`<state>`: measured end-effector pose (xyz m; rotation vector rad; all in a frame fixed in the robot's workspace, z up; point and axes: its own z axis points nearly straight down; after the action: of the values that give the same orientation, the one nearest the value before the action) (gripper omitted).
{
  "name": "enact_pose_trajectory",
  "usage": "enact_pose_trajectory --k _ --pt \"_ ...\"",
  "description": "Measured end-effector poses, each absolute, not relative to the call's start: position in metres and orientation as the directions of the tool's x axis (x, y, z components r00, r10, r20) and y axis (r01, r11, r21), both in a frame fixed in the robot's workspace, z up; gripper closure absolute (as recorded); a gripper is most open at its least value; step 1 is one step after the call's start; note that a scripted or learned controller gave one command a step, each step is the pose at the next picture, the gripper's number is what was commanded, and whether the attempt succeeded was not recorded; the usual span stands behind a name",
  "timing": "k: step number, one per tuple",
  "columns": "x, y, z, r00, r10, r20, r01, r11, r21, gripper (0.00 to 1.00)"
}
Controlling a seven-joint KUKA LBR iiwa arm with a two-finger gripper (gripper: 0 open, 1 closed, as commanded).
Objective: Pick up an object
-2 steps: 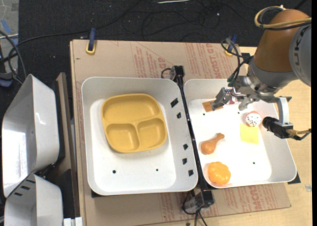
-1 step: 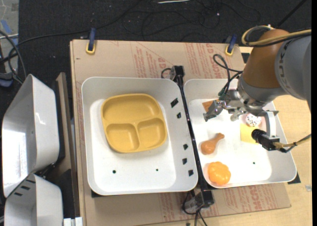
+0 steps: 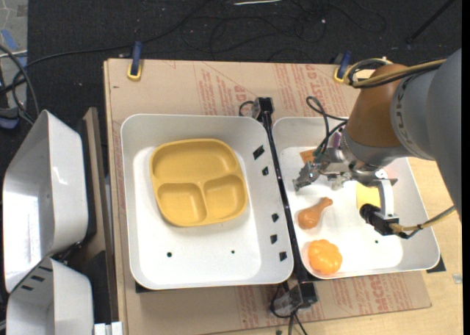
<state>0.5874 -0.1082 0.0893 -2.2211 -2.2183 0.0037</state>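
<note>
The gripper (image 3: pixel 317 173) is seen low in the right bin (image 3: pixel 418 253), its grip state not discernible. A drumstick (image 3: pixel 313 213) lies just beside it, a pepper (image 3: pixel 324 256) nearer.

Yellow divided plate (image 3: pixel 198 181) in left bin (image 3: pixel 139 253); cardboard sheet (image 3: pixel 213 84) beneath; cables (image 3: pixel 220 29) on dark floor.

Robotics lab: cardboard-topped bench (image 3: pixel 220 84), clamps (image 3: pixel 134 70), loose cables on floor (image 3: pixel 220 25), KUKA arm (image 3: pixel 411 113).
</note>
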Motion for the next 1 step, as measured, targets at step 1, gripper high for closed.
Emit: enact_pose_trajectory --k 1 --pt "0.5885 -0.1084 0.1026 0.003 1.000 0.000 1.000 -0.003 0.001 1.00"
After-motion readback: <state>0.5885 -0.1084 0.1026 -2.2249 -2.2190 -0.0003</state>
